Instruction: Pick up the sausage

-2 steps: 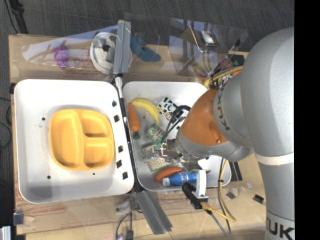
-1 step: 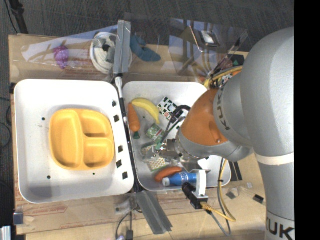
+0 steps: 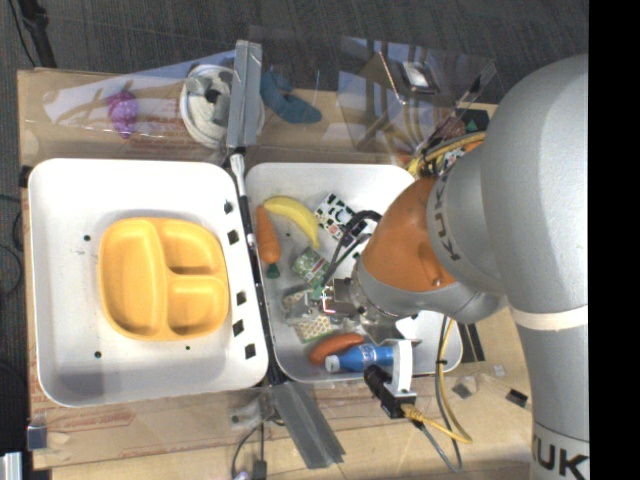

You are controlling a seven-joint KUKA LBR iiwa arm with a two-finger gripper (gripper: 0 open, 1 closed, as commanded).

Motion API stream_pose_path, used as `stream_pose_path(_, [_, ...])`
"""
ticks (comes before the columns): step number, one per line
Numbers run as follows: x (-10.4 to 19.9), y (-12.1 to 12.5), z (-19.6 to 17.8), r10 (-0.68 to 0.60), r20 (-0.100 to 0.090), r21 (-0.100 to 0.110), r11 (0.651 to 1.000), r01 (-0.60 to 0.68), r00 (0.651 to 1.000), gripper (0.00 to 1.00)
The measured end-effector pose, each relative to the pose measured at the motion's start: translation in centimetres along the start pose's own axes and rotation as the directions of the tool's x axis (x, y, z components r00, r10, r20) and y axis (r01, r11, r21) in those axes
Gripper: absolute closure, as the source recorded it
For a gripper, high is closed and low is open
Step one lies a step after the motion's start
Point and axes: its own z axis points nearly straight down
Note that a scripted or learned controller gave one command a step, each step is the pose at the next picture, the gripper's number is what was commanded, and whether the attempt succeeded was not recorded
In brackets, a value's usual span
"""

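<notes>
2 white bins sit side by side. Whether the gripper (image 3: 318,301), low in the right bin (image 3: 300,373), is open or closed cannot be told. Just below it lies the sausage (image 3: 335,347), touching a blue bottle (image 3: 368,357); a banana (image 3: 290,216) and carrot (image 3: 268,240) lie above. The left bin (image 3: 60,368) holds a yellow tray (image 3: 165,275).

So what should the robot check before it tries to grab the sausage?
1. Sausage in view: ok. The sausage lies near the front edge of the right bin.
2. Sausage free on top: ok, nothing lies over it.
3. Neighbours: not ok. The blue bottle touches it, so the bottle may get nudged.
4. End effector position: not ok. It sits above the clutter in the middle of the bin, short of the sausage.
5. Finger opening: cannot tell.
6. Other items out of the way: ok. The banana and carrot lie further back.
</notes>
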Motion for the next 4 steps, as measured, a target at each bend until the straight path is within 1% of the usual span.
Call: stream_pose_path(4, [0.00, 0.00, 0.00, 0.000, 0.000, 0.000, 1.000, 0.000, 1.000, 0.00])
